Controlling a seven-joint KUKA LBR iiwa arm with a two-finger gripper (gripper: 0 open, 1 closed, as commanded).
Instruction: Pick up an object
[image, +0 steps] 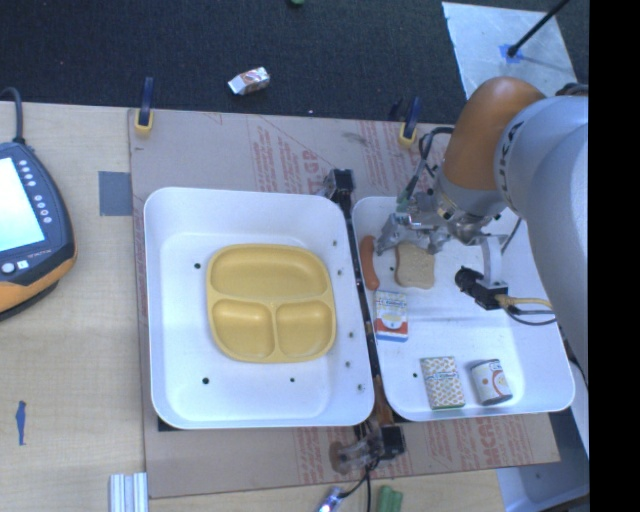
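Hand (415, 240) hangs low in the right bin (540, 400), touching the bread slice (414, 268) just below it; its grip cannot be told.

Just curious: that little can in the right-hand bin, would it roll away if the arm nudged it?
Probably: the can looks round and seems to lie on its side on the smooth bin floor. It looks small, so likely light. The bin's rim would stop it.

Red lettering runs along the brown board (290, 150) under the white bins (165, 300), and the small carton (391, 316) and can (490, 381) bear printed labels, all too small to read.
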